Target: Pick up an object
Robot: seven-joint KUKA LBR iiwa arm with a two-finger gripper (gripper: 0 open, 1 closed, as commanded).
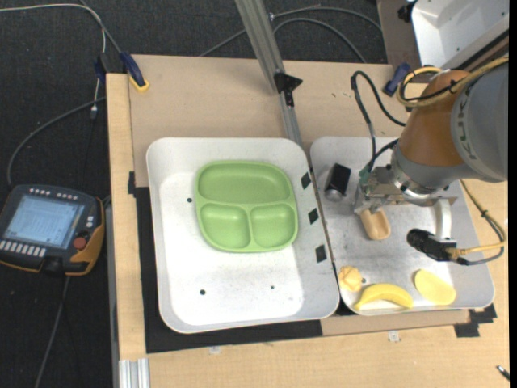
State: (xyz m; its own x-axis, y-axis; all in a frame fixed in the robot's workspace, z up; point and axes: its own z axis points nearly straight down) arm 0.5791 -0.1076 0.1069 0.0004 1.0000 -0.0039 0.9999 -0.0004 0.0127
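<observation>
The tool [373, 201] is low in the right bin [477, 285], directly above a tan, rounded block [376, 224]; whether it grips the block cannot be told. A black block [337, 179] lies just to its left. Near the bin's front edge lie a banana [383, 297], a pale yellow piece [350, 279] and a yellow slice [435, 287]. The left bin [174, 297] holds a green divided plate [245, 205].

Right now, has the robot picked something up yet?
Not yet, as far as I can see. The gripper has reached into the right bin and sits just above a tan piece. The banana and green plate lie untouched. Grabbing and lifting are left.
</observation>
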